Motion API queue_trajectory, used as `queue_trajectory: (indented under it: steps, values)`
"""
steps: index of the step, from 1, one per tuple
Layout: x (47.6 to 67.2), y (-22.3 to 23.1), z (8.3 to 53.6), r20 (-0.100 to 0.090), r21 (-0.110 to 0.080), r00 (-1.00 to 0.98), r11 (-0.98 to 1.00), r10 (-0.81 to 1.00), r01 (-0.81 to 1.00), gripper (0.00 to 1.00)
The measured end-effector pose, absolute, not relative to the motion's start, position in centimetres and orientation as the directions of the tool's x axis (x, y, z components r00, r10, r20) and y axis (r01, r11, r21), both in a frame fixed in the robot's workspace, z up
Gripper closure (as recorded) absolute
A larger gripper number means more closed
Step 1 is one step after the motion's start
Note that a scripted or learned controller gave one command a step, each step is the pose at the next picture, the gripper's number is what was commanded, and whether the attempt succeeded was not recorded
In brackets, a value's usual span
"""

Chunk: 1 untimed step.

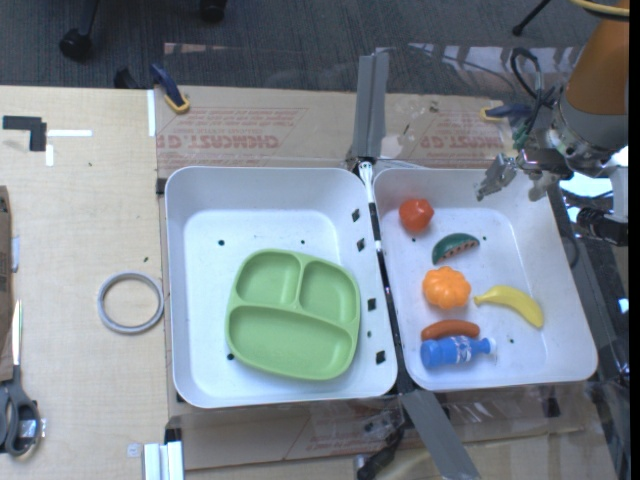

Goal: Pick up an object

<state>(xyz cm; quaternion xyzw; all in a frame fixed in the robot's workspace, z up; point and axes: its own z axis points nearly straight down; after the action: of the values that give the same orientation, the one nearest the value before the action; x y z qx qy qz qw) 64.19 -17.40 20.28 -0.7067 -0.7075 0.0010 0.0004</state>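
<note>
Left bin [190, 268]: green divided plate [295, 314]. Right bin [560, 298]: tomato [416, 214], watermelon slice [456, 247], orange [446, 287], sausage [450, 329], blue bottle [455, 352], banana [512, 303]. Gripper [520, 173], at the far right rim, grasps nothing; its finger state cannot be determined.

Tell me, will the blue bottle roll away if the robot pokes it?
Probably. The blue bottle lies on its side in the right bin, and its round body would likely roll toward the bin's front wall. The sausage right beside it might stop it going the other way. It looks small, so likely light, and perhaps slippery.
</note>
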Motion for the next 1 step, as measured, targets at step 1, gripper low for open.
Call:
queue_trajectory:
  steps: [1]
  values:
    - [61.84,-11.43,9.16,-0.001,-0.001,-0.003,0.003,1.0,1.0,0.0]
